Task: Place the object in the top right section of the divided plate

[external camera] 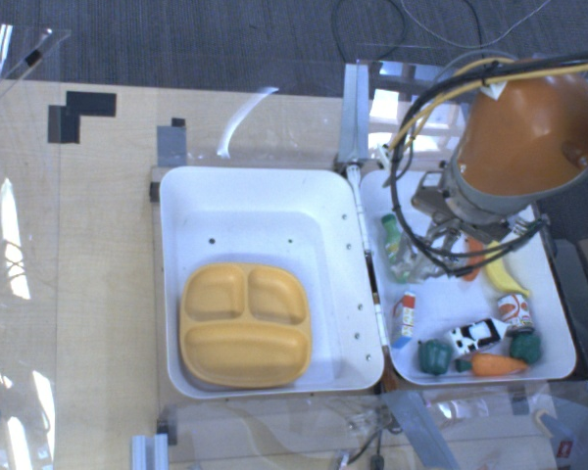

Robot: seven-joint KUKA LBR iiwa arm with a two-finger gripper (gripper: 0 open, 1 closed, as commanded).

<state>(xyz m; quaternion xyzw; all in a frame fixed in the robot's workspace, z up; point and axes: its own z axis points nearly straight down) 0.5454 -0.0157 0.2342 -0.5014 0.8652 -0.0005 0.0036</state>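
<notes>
So the arm (pixel 529 135) is parked right over the right bin (pixel 564 355), and its big orange band plus a tangle of black cables covers most of the bin's upper half. The gripper (pixel 461 248) is somewhere under that mess, low in the bin, and honestly I can't tell how its fingers are set.

What does show in that bin: a green bottle (pixel 390 231) near the left wall, partly behind the cables, a banana (pixel 505 276) poking out below the wrist, a small red and white tube (pixel 406 315), a black and white cow toy (pixel 473 337), a carrot (pixel 496 364), a dark green lump (pixel 433 356) and a red and white can (pixel 514 309). There's an orange bit right at the cables that I can't make out.

The yellow divided plate (pixel 244 326) sits in the left bin (pixel 176 262), toward its near edge, all three sections bare, including the top right section (pixel 277 297).
</notes>
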